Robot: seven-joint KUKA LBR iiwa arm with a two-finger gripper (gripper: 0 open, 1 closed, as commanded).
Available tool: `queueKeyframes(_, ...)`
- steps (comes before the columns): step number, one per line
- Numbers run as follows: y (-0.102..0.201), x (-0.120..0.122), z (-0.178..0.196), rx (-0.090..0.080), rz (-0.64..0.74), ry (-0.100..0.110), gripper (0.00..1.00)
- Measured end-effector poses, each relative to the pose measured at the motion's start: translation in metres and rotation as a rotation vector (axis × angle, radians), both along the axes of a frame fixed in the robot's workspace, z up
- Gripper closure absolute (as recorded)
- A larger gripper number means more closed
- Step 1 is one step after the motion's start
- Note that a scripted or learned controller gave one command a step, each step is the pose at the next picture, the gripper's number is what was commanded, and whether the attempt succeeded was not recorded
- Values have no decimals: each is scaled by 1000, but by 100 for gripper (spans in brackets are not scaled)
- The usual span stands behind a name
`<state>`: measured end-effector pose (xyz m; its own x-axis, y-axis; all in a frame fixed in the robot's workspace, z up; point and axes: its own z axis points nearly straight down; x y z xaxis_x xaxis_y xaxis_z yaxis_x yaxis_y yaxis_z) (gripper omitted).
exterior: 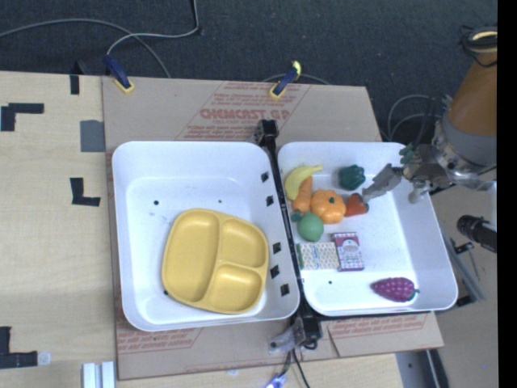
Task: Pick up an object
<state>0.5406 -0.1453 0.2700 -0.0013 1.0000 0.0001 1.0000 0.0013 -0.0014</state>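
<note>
Dark carpet lies beyond the counter, where we see cardboard under two white bins. From the right, the arm reaches over the right bin, fingers near the toy food; whether they are apart we cannot tell. Small cards there stay unreadable.

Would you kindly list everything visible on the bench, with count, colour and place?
Shallow plastic bins: two, white, side by side.
Divided plastic tray: one, yellow, left bin.
Toy banana: one, yellow, right bin, far left corner.
Round toy fruit: one, orange, beside banana.
Round toy ball: one, green, below it.
Dark toy vegetable: one, green, far side.
Small cartons: two, red and pale, middle.
Toy grape bunch: one, purple, near right corner.
Gripper: one, grey, over right bin.
</note>
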Motion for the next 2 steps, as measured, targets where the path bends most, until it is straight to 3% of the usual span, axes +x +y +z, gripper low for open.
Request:
queueKeyframes(1,15,48,-71,0,1,2,0)
queueKeyframes(2,-14,115,-183,-3,1,-6,0)
